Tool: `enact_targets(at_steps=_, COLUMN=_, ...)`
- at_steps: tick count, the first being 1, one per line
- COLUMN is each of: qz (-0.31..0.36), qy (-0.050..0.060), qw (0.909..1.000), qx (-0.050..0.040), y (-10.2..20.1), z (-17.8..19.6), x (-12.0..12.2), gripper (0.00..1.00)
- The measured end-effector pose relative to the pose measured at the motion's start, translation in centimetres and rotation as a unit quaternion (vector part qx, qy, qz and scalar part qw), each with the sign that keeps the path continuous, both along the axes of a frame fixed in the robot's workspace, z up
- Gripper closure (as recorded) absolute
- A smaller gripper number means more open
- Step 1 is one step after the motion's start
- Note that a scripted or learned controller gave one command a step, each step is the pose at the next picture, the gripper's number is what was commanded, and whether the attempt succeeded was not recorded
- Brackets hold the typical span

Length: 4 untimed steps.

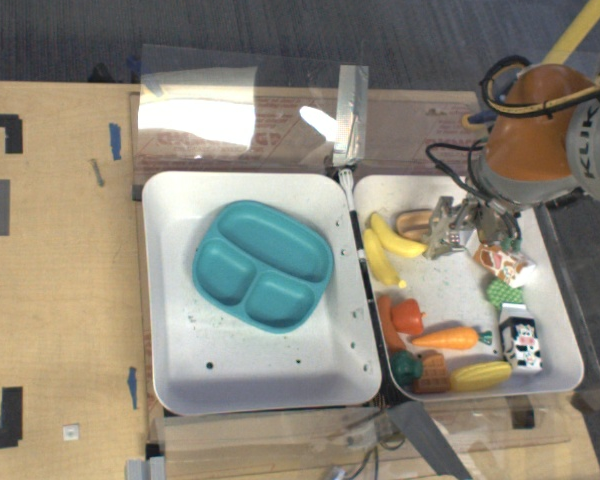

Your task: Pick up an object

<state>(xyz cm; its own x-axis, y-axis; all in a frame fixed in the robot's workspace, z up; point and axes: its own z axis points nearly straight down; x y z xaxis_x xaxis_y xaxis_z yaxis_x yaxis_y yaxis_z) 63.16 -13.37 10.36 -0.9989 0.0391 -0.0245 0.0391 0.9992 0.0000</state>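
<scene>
My gripper (452, 232) hangs over the back of the right bin (560, 318), open, with nothing between its fingers. Just left of it lie a brown bun (411, 222) and two yellow bananas (382, 248). To its right sit a red-and-white packet (502, 262) and a small green piece (502, 293). Nearer the front are a red pepper (407, 316), an orange carrot (446, 339), a yellow oblong fruit (480, 374), a dark green item (407, 368), a brown waffle-like piece (435, 373) and a cow-print milk carton (520, 343).
The left bin (170, 268) holds a teal divided plate (264, 265). A raised divider (358, 268) separates the two bins. A clear panel with a metal post (350, 118) stands behind them. The grey and orange arm (535, 118) comes in from the upper right.
</scene>
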Motion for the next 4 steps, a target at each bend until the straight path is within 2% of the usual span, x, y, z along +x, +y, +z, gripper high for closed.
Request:
enact_targets(at_steps=1, qz=0.089, qy=0.008, qw=0.996, qx=-0.0012, y=-9.1, z=-1.5, x=1.5, gripper=1.0)
enact_targets(at_steps=2, qz=0.187, qy=0.023, qw=0.9822, qx=0.0033, y=-8.9, z=-1.7, x=3.2, gripper=1.0)
enact_targets(at_steps=3, qz=0.185, qy=0.02, qw=0.9825, qx=0.003, y=-9.0, z=-0.4, x=3.3, gripper=1.0)
enact_targets(at_steps=4, qz=0.217, qy=0.01, qw=0.9761, qx=-0.0004, y=-8.6, z=-1.6, x=3.7, gripper=1.0)
